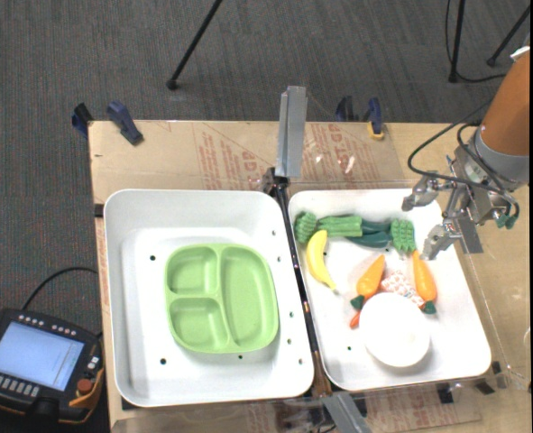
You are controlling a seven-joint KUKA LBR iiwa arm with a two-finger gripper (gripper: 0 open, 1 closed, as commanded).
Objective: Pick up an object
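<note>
The toys I could pick lie in the right bin (479, 350), right of frame centre: a banana (317, 258), two carrots (369, 280) (424, 280), leafy green pieces (343, 226) and a white round bowl (397, 330) below them. My gripper (437, 228) hangs over the bin's upper right corner, fingers spread, nothing between them. The left bin (126, 296) holds a green divided plate (221, 298). A teach pendant (36, 363) sits at lower left.

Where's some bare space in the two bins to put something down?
Left bin: bare floor rings the green divided plate, widest along its far edge. Right bin: crowded mid-floor with banana, carrots, white bowl; free patches at its near left corner and far edge.
</note>
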